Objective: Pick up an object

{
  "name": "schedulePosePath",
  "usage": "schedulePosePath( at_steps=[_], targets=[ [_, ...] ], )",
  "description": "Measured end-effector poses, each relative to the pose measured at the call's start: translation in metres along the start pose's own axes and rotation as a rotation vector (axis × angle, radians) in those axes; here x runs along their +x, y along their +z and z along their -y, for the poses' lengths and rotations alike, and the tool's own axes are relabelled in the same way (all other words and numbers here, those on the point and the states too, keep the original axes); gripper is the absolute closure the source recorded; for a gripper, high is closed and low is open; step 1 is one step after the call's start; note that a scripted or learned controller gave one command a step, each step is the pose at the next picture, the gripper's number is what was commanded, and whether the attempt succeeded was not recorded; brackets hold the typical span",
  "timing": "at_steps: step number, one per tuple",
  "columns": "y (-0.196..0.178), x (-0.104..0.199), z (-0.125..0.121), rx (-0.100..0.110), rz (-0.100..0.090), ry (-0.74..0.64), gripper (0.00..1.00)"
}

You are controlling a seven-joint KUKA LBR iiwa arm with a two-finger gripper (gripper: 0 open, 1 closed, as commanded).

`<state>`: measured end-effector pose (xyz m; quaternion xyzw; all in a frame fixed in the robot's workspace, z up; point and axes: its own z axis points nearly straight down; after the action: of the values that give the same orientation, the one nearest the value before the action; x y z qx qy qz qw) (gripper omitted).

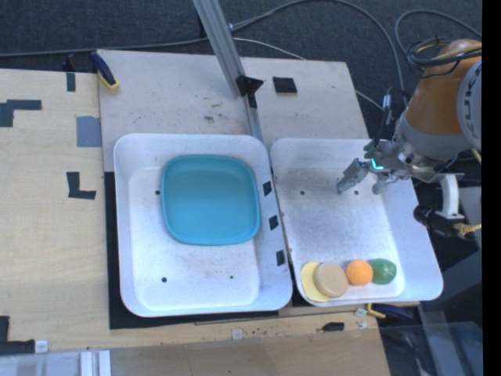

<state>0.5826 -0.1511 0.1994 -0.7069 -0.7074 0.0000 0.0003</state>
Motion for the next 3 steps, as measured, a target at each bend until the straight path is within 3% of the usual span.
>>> schedulePosePath(
  at_steps=[1,3],
  targets=[
    [0.000,0.000,0.000,0.000,0.000,0.000,0.00],
    [0.110,0.010,-0.001,0.002,0.000,0.000,0.00]
  ],
)
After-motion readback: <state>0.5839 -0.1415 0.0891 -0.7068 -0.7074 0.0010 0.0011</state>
